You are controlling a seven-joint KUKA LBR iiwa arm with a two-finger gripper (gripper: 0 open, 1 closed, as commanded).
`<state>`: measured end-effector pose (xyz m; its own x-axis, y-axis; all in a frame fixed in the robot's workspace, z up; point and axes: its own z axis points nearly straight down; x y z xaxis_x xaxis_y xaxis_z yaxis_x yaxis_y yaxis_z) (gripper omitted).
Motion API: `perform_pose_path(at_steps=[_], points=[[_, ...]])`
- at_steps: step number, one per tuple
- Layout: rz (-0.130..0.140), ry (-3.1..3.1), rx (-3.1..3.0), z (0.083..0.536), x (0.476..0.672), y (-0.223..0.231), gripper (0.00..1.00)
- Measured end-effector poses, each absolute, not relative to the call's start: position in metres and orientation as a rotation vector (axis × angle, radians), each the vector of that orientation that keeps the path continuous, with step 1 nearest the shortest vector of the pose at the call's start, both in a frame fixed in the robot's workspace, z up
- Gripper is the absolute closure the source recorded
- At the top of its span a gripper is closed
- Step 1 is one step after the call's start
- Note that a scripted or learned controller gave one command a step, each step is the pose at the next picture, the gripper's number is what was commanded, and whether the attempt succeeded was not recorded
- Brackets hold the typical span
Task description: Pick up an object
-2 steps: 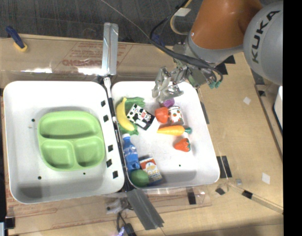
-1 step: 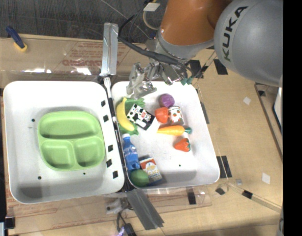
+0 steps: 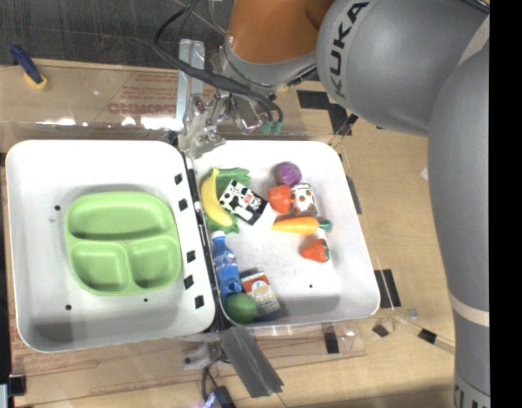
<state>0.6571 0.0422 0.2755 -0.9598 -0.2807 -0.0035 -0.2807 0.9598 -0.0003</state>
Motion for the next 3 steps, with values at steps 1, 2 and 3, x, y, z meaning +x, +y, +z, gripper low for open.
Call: perform_pose_path(at_steps=[1, 2, 3], points=[[-0.003, 3.101, -0.447, 0.287, 0.658, 0.042, 1.0], [0.002, 3.063, -0.719, 0.203, 0.655, 0.105, 1.0], [-0.001, 2.743, -1.53, 0.204, 0.657, 0.047, 1.0]])
